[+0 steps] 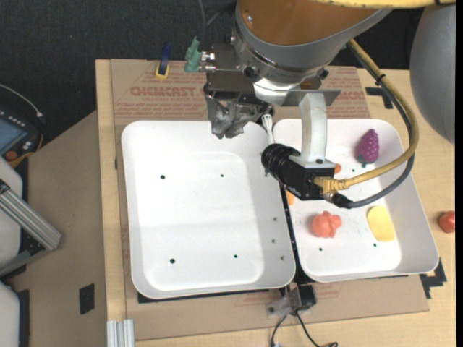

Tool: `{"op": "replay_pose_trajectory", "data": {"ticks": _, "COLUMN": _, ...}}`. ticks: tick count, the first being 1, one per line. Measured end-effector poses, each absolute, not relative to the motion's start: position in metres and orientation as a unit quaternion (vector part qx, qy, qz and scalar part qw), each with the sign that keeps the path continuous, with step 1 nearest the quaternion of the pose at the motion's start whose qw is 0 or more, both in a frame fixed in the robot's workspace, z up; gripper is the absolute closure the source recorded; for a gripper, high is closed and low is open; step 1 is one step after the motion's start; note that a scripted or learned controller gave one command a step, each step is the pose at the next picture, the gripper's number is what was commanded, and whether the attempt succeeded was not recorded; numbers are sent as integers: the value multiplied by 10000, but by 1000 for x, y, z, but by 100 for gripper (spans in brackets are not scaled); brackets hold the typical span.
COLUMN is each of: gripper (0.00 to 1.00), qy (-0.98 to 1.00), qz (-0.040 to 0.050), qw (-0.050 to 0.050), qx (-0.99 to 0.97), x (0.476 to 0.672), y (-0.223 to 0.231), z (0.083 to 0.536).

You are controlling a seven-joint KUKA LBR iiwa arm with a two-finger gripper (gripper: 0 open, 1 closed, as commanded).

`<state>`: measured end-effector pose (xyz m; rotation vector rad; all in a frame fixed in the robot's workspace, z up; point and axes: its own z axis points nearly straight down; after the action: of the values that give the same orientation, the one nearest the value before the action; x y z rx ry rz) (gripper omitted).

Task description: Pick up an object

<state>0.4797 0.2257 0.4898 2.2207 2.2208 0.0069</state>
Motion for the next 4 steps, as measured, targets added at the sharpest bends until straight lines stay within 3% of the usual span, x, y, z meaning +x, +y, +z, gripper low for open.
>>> {"op": "replay_pose_trajectory", "data": {"ticks": 2, "gripper": 100, "qy": 7071, "qz": 33, "qw": 12, "qx": 7071, "x": 487, "y": 225, "z": 537}}
{"op": "replay_pose_trajectory", "data": {"ticks": 3, "gripper": 100, "qy": 7063, "qz": 16, "qw": 9, "qx": 7079, "x": 520, "y": 225, "z": 535}}
{"op": "replay_pose_trajectory", "data": {"ticks": 4, "gripper": 100, "qy": 7068, "qz": 17, "qw": 7, "qx": 7074, "x": 523, "y": 225, "z": 535}}
